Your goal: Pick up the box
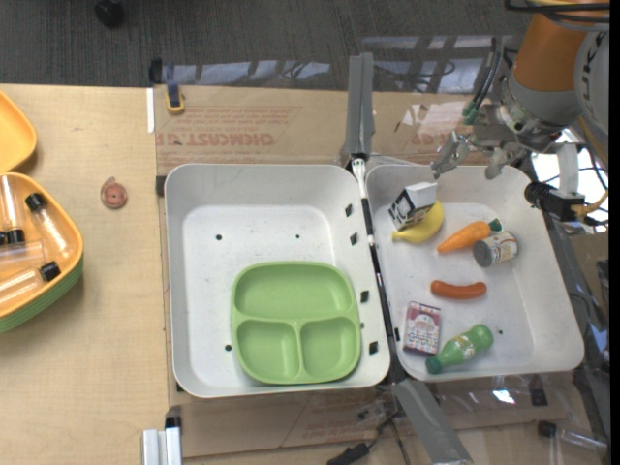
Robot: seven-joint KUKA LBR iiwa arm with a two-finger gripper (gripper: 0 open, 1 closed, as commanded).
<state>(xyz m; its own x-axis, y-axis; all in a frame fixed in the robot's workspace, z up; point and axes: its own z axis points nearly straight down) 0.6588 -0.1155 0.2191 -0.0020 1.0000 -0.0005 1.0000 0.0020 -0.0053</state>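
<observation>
arm (567,37): cut by right edge | banana (422,227): partly under carton (414,202)

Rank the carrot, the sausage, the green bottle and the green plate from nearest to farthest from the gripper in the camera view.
From the gripper, raised over the right bin's far edge:
1. Carrot, in the far half of the right bin.
2. Sausage, mid right bin.
3. Green bottle, near edge of the right bin.
4. Green plate, in the left bin.
</observation>
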